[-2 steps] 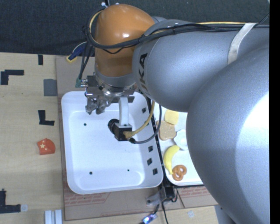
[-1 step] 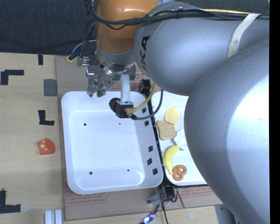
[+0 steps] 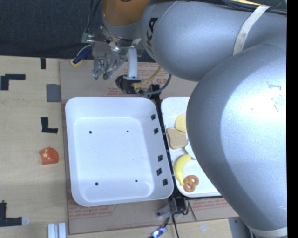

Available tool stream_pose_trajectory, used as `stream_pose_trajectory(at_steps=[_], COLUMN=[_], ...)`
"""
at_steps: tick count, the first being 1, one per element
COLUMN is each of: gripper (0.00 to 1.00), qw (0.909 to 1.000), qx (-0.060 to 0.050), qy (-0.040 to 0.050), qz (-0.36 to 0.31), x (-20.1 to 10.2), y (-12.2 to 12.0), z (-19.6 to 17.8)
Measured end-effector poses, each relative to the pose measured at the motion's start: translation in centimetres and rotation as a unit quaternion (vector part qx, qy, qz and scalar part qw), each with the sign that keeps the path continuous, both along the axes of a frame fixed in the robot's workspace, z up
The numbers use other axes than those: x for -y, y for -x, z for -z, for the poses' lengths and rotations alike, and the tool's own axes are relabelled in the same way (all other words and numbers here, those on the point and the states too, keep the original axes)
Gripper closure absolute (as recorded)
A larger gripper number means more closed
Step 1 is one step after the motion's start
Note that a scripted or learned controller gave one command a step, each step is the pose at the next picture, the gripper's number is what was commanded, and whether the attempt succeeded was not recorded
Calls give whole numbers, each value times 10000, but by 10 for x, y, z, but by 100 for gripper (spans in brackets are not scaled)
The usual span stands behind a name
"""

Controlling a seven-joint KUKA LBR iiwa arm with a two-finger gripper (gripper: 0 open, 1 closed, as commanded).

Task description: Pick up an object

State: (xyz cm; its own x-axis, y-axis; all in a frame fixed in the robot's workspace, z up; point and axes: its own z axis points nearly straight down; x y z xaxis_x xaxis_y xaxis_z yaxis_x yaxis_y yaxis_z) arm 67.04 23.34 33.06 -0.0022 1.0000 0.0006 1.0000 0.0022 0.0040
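Banana (image 3: 180, 168), pretzel (image 3: 190, 182), bread slice (image 3: 176, 138) and a round yellow piece (image 3: 181, 123) lie in a row down the left side of the white bin (image 3: 173, 105) on the view's right, as we look down on the bench (image 3: 28, 130) from above. The yellow piece sits farthest back, with the bread slice overlapping its front edge. The banana curves just in front of the bread, close to the bin's left wall, and the pretzel touches the banana's lower end. We see the big grey arm (image 3: 233, 116) sweep in from the right and cover the rest of that bin.

The gripper (image 3: 103, 69) hangs under the orange band (image 3: 120, 11) at the top of the view, beyond the far edge of the left bin (image 3: 111, 153) and over the brown cardboard sheet (image 3: 84, 79) on which both bins rest. It is well apart from the four food pieces, and we cannot tell whether it is open or closed.

The left bin's floor shows four small dark dots, and black clips run down the wall it shares with its neighbour. Out on the bare wooden bench, well to the left of both bins, lies a small red piece (image 3: 49, 155) beside several black tape marks (image 3: 48, 125)
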Motion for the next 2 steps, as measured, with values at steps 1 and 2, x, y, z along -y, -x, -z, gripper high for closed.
stream_pose_trajectory(at_steps=[1, 2], gripper=[100, 100], qw=[10000, 10000], qx=[-7, -25], qy=[-3, 16], qz=[-4, -10], x=[0, -1], y=[2, 3], z=[-47, -54])
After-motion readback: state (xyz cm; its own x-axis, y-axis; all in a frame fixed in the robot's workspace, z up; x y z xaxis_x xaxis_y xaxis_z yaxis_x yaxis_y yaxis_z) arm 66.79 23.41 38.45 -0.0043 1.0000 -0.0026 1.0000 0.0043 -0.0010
